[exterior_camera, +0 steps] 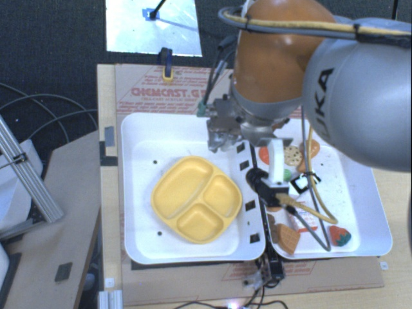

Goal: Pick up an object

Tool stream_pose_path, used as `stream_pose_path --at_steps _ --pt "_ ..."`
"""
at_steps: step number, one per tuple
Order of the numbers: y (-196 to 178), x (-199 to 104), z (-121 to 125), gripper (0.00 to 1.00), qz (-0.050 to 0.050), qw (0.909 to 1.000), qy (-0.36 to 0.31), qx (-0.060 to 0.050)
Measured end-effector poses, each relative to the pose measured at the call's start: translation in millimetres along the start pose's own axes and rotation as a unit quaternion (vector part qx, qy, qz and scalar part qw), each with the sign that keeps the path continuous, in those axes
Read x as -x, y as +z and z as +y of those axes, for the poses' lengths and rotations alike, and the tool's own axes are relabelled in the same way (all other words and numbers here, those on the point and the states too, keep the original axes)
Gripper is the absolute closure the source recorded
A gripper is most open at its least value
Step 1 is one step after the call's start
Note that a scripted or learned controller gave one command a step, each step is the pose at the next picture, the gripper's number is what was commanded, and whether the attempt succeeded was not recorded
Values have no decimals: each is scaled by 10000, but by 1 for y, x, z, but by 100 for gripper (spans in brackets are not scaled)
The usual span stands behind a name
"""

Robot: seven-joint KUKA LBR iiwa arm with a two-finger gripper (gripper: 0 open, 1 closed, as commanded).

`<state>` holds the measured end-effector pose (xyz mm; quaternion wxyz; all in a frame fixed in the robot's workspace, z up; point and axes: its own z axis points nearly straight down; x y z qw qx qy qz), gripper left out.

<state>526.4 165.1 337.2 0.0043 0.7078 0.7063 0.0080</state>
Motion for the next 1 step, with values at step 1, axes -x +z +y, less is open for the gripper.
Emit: stream_pose_path --at_steps 1 --pt "194 8 -21 100 -48 9999 -7 -163"
